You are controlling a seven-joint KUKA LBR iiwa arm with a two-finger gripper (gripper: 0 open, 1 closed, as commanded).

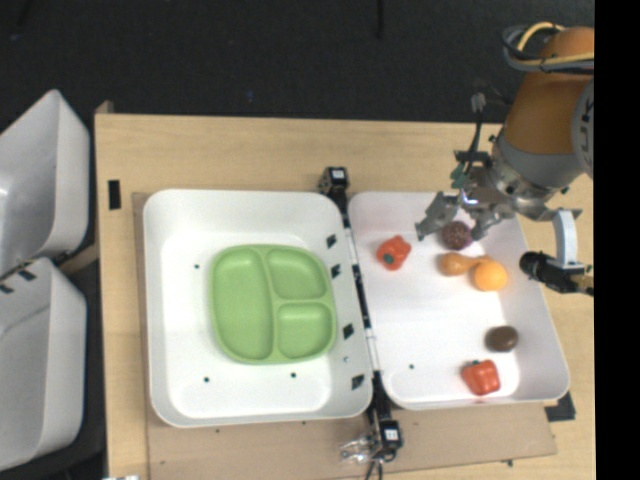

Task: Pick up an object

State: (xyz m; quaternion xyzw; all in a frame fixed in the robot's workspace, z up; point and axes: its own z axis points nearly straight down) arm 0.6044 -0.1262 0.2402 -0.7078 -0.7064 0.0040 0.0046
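Note:
My gripper (459, 221) hangs over the far part of the right bin (420, 368), with the grey and orange arm behind it. Its two fingers are spread apart, one on each side of a dark maroon round fruit (458, 236) that lies on the bin floor. I cannot tell whether the fingers touch it. Just in front of the fruit lie a small yellow-orange piece (454, 264) and an orange ball (490, 275). To the left of these sits a red pepper-like piece (393, 253).
A brown lump (502, 339) and a red piece (481, 377) lie near the right bin's front right corner. The left bin (170, 368) holds a green divided plate (272, 303). Black clips (352, 298) line the ridge between the bins.

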